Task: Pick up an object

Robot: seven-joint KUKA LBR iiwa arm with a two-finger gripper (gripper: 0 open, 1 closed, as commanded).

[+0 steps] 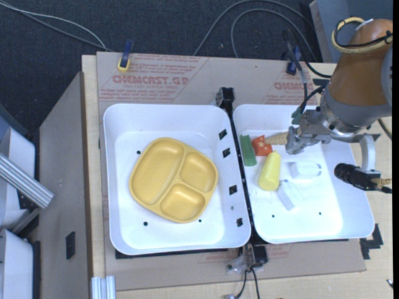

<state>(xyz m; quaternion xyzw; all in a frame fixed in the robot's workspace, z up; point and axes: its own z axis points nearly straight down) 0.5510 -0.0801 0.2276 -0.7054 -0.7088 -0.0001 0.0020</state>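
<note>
Starting at the left, the left bin (112, 167) is holding a yellow divided tray (173, 179), which is lying flat and turned at an angle, well apart from me. Both bins are sitting on a brown board (156, 73) printed with red lettering, with a blue clamp (126, 55) gripping its far edge.

Moving across the black seam where the two bins meet, the right bin (324, 223) is carrying the loose pieces. A green block (248, 151) is lying just beside the bin's left wall, and a red piece (262, 146) is resting next to it on the far side. A yellow bottle-shaped object (270, 171) is lying near them, a little toward the camera. A pale clear piece (305, 170) and a small white block (285, 197) are sitting toward the bin's middle.

I am hanging my gripper (294, 143) over this right bin, close to the red piece and just beyond the yellow bottle-shaped object. I cannot tell whether my grip is spread or pressed together, and I am seeing nothing caught in it. My arm (358, 73) is reaching in from the right.
</note>
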